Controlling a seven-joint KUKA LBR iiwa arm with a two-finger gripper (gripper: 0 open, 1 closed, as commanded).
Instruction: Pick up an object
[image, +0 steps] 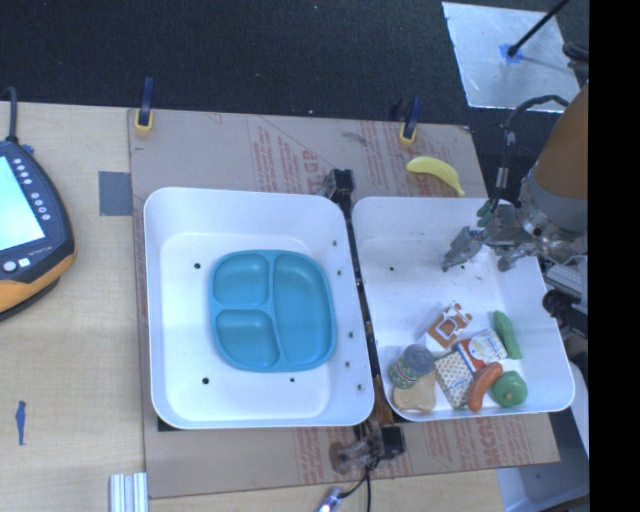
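Gripper (484, 248) is hovering over the upper part of the right bin (400, 225), above bare white floor, and I am carrying nothing in it. My fingers are spread apart, one pointing left toward the bin's middle and the other toward its right wall, with empty space between them. So I am judging the pick as not yet begun: no contact with any object, no lift.

All the candidates are sitting bunched in the lower right corner of that bin, well apart from my fingers. I am seeing a green pepper-like piece (506, 334) near the right wall, an orange and white carton (450, 325), a small snack packet (487, 347), a grey round can (410, 365), a beige bread slice (415, 396), a red sausage (483, 385) and a green lime-like ball (510, 390). They are touching or overlapping each other, so a clean grasp is looking tricky.

Left bin (165, 300) is holding a blue divided plate (272, 310). A yellow banana (436, 171) is lying outside the bins on the cardboard, just beyond the right bin's top edge.

Left to do, by my reading: travelling down toward the pile, lowering, closing on one item, lifting.
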